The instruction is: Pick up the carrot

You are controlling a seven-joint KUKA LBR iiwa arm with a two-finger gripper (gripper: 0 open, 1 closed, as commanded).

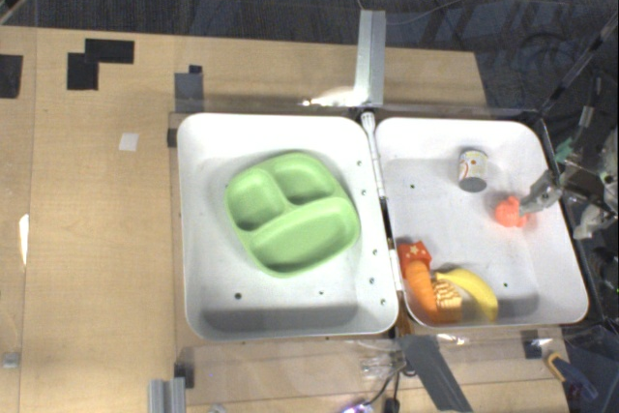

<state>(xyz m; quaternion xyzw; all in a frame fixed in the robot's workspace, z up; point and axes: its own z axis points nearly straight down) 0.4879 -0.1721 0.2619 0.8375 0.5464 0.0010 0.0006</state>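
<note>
The carrot (421, 288) is lying at the near-left corner of the right bin (542, 237), its long axis running near-to-far, touching a banana (472, 290). Farther back and rightward, the gripper (538, 198) is hovering beside a small red-orange object (509, 213); its state I cannot tell.

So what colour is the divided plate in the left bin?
Light green plate, seen in the camera view.

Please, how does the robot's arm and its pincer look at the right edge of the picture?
Little of it is in frame. The pincer is a slim grey metal piece with a pale, shiny tip. Behind it sit dark, blocky parts with thin black cables. Finer markings are too small to tell.
</note>
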